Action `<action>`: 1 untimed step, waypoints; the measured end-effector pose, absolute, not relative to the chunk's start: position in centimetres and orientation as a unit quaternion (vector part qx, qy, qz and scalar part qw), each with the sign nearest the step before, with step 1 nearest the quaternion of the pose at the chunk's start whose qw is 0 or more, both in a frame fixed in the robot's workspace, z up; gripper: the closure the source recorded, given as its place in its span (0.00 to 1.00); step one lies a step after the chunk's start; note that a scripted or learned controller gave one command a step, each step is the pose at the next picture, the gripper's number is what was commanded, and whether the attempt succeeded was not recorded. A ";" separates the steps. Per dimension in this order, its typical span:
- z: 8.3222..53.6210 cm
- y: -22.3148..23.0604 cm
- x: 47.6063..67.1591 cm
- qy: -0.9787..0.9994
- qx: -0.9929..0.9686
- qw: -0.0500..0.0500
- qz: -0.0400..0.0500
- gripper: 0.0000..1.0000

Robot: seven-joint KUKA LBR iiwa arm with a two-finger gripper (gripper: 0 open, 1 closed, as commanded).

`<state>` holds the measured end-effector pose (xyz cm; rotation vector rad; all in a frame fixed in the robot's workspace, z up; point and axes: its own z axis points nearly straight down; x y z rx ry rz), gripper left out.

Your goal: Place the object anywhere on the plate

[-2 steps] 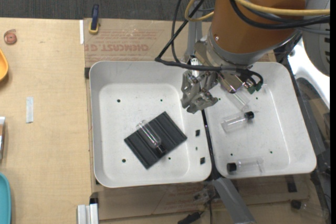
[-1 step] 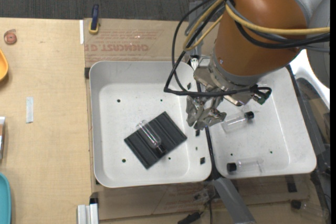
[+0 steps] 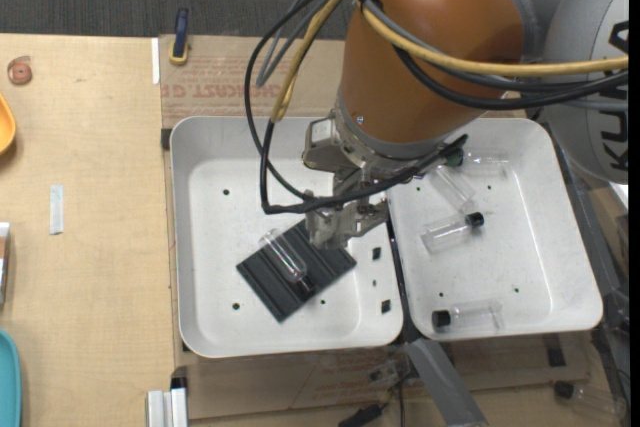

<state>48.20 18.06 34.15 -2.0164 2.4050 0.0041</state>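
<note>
A flat black rectangular plate [image 3: 262, 281] lies at a slant in the left white bin [image 3: 205, 215]. A clear vial with a black cap [image 3: 286, 258] lies on it, slanting from upper left to lower right. My gripper [image 3: 340, 223] hangs just above the plate's upper right corner, under the big orange wrist band. It is open, with nothing between its fingers. It stands a little to the right of the vial and apart from it.
The right bin [image 3: 565, 245] holds three more clear vials with black caps [image 3: 452, 230] [image 3: 467, 317] [image 3: 480, 161]. The ridge between the two bins [image 3: 395, 265] runs just right of the gripper. Cables [image 3: 275, 85] loop down from the arm over the left bin.
</note>
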 end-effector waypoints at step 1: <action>31.7 13.8 52.6 0.736 -0.677 0.001 0.001 1.00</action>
